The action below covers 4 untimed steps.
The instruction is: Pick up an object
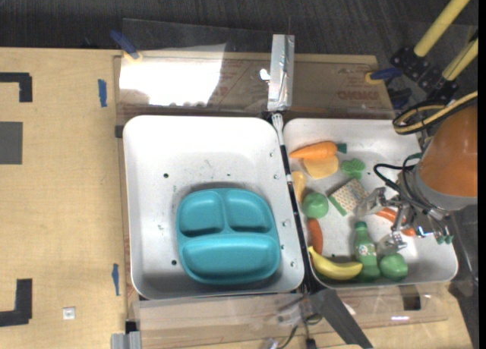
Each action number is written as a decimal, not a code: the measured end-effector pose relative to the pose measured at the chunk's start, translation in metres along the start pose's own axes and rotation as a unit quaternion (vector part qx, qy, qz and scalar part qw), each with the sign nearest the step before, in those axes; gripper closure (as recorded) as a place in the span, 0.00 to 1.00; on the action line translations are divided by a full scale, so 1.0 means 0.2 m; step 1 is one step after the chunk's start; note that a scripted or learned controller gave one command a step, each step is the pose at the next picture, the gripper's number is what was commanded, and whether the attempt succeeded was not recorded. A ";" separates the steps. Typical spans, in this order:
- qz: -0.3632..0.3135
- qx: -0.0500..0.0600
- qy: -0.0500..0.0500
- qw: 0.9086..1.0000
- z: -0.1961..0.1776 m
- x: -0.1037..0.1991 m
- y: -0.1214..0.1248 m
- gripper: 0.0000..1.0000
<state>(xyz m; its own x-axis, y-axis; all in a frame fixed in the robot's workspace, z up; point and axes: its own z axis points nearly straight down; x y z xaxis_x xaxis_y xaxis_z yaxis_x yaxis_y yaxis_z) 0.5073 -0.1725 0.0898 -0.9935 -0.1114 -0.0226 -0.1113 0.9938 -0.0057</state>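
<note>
The gripper (389,227) hovers in the right bin (440,268) just above the green bottle (364,243); I cannot tell how its jaws stand, so it is better to descend straight and slowly.

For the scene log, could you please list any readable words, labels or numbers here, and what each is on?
None can be read.
Brown board behind the right bin: faint reddish print, too blurred.
Green bottle: pale label, too small.
Small white tag on the bench: illegible.
</note>
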 end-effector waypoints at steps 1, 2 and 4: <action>0.000 0.001 -0.003 1.000 -0.06 -0.01 0.00 1.00; -0.002 -0.001 0.006 1.000 0.00 -0.23 0.06 1.00; 0.007 -0.001 0.003 1.000 0.00 -0.04 0.33 0.00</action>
<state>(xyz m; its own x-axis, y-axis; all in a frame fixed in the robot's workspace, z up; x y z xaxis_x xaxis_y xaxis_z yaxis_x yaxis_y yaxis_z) 0.5078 -0.1054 0.0901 -0.9951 -0.0972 -0.0174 -0.0972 0.9953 -0.0024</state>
